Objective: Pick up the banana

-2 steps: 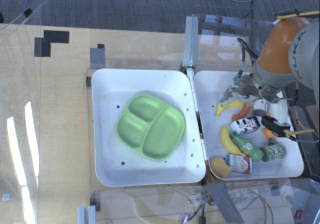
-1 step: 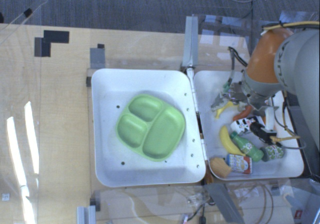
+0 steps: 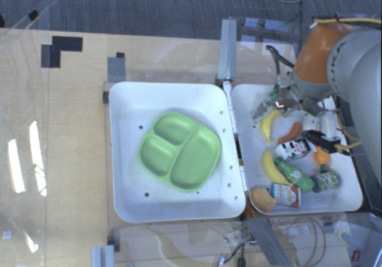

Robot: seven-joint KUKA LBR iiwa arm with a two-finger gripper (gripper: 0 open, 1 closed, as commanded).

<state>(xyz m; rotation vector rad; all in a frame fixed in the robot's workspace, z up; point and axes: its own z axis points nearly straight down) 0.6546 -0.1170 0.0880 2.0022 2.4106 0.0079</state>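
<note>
1. On the right side of the bench, the grey arm (image 3: 352,63) with its orange band is reaching in over the far part of the right bin (image 3: 356,200).
2. Left of it, the left bin (image 3: 125,140) is holding a green divided plate (image 3: 180,151), which is lying near the bin's middle with three compartments facing up.
3. Within the right bin, two yellow bananas are lying: one banana (image 3: 270,124) is sitting toward the far left corner, and a second banana (image 3: 271,168) is lying nearer, along the bin's left side.
4. Above the far banana, the gripper (image 3: 271,104) is hovering just beside its far end; whether it is released or clenched, I cannot tell.
5. Near the second banana, a green bottle (image 3: 294,175) is lying across it, touching it.
6. Beside the bottle, a small carton (image 3: 285,195) with red and blue print is resting at the near edge; its writing is too small to read.
7. At the near left corner, a brown rounded item (image 3: 262,199) is sitting just beside the carton.
8. Further right, an orange piece (image 3: 290,133), a black-and-white item (image 3: 294,149) and a small green can (image 3: 326,181) are crowding together; no labels are legible.
</note>
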